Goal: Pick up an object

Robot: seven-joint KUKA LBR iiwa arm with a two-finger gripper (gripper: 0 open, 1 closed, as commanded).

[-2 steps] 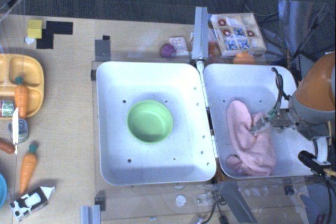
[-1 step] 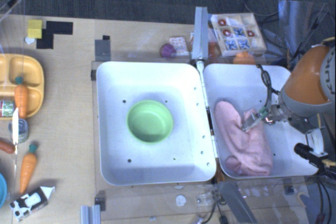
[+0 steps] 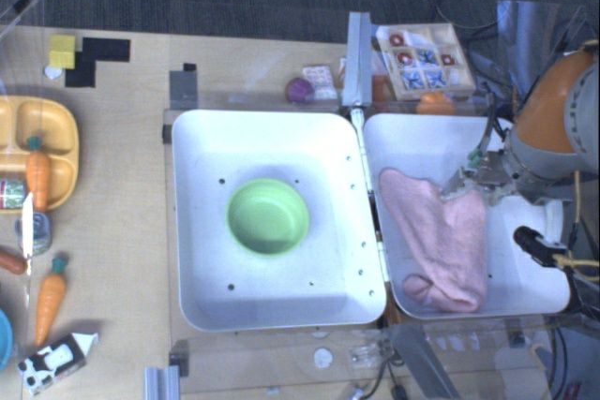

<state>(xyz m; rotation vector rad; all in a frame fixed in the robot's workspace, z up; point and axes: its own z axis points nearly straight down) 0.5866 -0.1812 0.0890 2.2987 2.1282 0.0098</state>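
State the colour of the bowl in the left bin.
The bowl is light green, seen in the camera view.

Pink cloth (image 3: 442, 239): soft, rumpled towel-like piece, lies flat-ish in the right bin (image 3: 525, 290), stretched from near the bin's middle down toward its near edge, where the lower end bunches into a thicker rolled fold. Its left edge runs close along the bin's left wall; upper right corner sits just under the gripper (image 3: 472, 180), contact not clear. Green bowl (image 3: 269, 216): round, pale green, upright, open side up, rests near the centre of the left bin (image 3: 202, 286), well apart from the cloth.
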